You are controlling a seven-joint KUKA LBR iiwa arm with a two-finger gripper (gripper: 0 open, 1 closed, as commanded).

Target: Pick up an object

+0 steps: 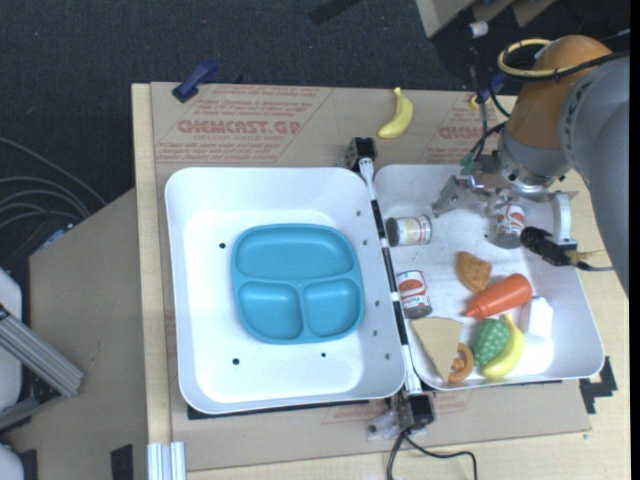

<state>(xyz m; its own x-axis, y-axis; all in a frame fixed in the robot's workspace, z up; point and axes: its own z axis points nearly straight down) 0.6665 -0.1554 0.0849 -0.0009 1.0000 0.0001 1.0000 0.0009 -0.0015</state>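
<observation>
My gripper hangs over the back of the right bin, open, with nothing between its fingers. One finger points left toward a lying silver can. The other finger stands beside a small red-and-white can. Further forward in the bin lie another small can, a brown bread piece, an orange carrot, a white block, a green vegetable, a yellow banana, a pale sandwich slice and a brown pretzel.
The left bin holds a blue divided tray. A second banana lies on the cardboard behind the bins, outside them. The divider between the bins runs just left of the silver can.
</observation>
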